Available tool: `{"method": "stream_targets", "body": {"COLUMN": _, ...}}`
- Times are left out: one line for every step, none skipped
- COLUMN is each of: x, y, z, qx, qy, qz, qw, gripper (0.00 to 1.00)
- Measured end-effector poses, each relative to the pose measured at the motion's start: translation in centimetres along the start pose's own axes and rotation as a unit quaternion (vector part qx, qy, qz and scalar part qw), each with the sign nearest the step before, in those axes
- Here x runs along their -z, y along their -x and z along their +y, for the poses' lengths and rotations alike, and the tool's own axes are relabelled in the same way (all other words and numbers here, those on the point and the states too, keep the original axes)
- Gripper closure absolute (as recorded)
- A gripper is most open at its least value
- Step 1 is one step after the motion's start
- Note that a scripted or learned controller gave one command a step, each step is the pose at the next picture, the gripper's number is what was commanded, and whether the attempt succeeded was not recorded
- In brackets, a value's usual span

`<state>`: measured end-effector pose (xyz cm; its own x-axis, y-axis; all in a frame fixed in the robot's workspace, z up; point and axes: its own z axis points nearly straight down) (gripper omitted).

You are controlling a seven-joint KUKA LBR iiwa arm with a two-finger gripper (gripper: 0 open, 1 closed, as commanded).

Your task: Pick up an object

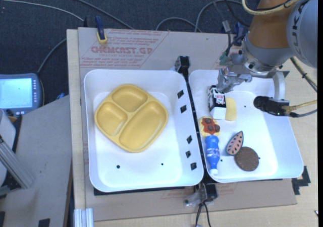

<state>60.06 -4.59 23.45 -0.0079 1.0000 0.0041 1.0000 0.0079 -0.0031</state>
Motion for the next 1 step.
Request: {"method": "stream_targets", "body": {"x": -0.79, "y": -4.75, "z": 0.06, "qx": -0.001, "qy": 0.0, "qz": 0.0, "qw": 1.0, "gripper": 1.0}}
